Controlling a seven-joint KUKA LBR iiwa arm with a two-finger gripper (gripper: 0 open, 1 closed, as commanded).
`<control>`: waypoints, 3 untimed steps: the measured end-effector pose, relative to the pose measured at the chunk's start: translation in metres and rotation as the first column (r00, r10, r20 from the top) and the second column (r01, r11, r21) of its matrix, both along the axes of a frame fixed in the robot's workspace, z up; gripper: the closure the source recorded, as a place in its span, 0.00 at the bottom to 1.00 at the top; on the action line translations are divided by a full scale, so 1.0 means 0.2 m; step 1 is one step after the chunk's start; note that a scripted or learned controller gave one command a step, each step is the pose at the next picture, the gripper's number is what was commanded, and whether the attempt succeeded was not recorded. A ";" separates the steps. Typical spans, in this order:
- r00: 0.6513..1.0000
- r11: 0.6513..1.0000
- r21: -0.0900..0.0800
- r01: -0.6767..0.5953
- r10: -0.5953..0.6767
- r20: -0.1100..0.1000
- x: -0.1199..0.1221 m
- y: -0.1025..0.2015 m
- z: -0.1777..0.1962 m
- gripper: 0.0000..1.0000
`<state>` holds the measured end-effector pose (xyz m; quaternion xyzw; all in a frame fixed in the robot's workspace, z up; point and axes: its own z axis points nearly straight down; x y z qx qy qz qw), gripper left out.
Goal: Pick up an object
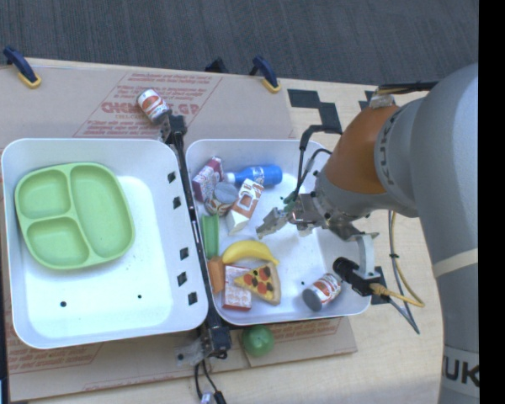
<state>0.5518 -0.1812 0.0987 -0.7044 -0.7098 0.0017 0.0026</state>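
My gripper (286, 222) hangs over the middle of the right bin (347, 251), open, with nothing between its fingers. To its left lie a white and red carton (247, 200) and a blue bottle (257, 175). Just below and left of it is a banana (251, 251), with a pizza slice (261, 283) under that. A small red and white can (324, 290) lies on its side near the bin's front right corner. A green cucumber (210, 236) and a carrot (216, 273) lie along the bin's left wall.
The left bin (93, 310) holds a green divided plate (71, 215). Another can (153, 105) lies on the cardboard behind the bins. A green lime (257, 339) sits outside the right bin's front edge. Black clips line the wall between the bins.
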 end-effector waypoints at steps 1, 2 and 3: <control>1.000 1.000 -0.005 0.002 -0.002 -0.011 0.44 0.31 -0.04 0.00; 1.000 1.000 -0.004 -0.002 0.002 -0.016 0.43 0.31 0.01 1.00; 1.000 1.000 0.000 0.001 -0.001 0.008 0.36 0.64 0.58 1.00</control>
